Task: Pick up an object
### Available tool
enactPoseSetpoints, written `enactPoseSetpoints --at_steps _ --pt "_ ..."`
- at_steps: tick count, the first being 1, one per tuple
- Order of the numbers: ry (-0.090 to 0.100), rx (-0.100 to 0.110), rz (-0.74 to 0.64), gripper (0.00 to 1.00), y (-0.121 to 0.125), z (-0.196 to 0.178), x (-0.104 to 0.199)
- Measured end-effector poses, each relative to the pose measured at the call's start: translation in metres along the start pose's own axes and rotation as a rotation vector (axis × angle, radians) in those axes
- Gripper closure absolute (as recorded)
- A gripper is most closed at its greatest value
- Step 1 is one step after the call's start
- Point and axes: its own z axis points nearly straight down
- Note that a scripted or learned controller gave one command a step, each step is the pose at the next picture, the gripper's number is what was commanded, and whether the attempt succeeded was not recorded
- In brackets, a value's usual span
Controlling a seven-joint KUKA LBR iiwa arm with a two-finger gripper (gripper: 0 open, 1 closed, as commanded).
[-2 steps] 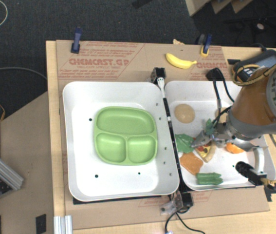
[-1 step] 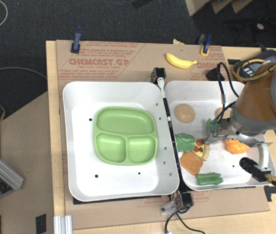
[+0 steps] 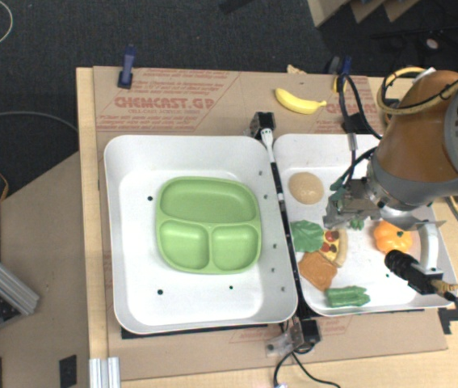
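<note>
Hand (image 3: pixel 343 213) sits low over the right bin (image 3: pixel 374 303), near its middle, just left of the orange fruit (image 3: pixel 392 237) and above the small pile of food. Can't tell whether it is apart or together; the wrist blocks the tips from this angle. Nothing visible clamped in it, so I won't call a hold.

Step, as I read it: approach/descent onto a target, grasp not yet confirmed. Next move prob. calls for settling on one item, coming down square on it w/o nudging the neighbours, closing, then lifting straight up. Items are packed close, so a clean pick needs care.

Largest to smallest:
- Tabletop (image 3: pixel 172 103): brown board w/ red print, carries both bins.
- Left bin (image 3: pixel 132 241): holds a green tray (image 3: pixel 208 225) w/ three compartments, nothing in them.
- Right bin: all the pickable things lie in it.
- Arm (image 3: pixel 426 148): grey w/ orange band, reaches in from the right.
- Orange fruit: right of hand, v. near it.
- Banana (image 3: pixel 299 101): on the board behind the bins, well apart from hand.
- Bun (image 3: pixel 305 187): tan, round, upper left of right bin.
- Green leaf (image 3: pixel 308 235): just below-left of hand.
- Toast (image 3: pixel 318 272): touching the leaf's lower edge.
- Green pod (image 3: pixel 347 297): near the front wall.
- Pizza slice (image 3: pixel 335 247): small, between leaf and fruit; closest thing under hand, likely target.
</note>
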Motion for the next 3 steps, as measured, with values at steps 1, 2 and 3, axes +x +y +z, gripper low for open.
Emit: enactPoseSetpoints --at_steps 1,2,3 --pt "-0.002 0.005 0.003 1.0 0.028 0.006 0.038" --pt "0.001 -0.014 0.003 1.0 0.031 -0.31 0.098" --pt "-0.004 0.025 0.012 1.0 0.02 -0.15 0.083"
